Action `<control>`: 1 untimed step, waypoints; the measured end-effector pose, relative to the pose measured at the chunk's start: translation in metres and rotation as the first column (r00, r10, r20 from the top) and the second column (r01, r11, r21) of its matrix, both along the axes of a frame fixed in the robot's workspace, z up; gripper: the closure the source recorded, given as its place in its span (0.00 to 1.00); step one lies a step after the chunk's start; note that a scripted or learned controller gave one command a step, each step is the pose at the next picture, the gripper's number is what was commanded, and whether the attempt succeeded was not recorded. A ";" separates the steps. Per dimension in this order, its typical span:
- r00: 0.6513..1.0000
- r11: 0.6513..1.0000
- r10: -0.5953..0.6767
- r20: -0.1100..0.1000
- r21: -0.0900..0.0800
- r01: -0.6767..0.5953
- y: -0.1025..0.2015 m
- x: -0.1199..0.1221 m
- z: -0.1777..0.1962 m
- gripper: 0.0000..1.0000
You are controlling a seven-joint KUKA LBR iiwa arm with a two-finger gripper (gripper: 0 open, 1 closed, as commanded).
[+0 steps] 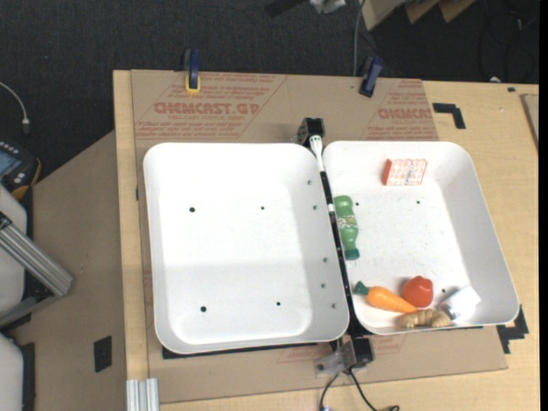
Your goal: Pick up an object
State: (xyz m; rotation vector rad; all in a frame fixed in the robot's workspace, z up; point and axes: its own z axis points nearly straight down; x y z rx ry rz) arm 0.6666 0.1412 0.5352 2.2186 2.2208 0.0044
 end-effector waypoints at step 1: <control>1.000 1.000 0.000 0.000 0.000 0.000 0.019 0.000 0.000 1.00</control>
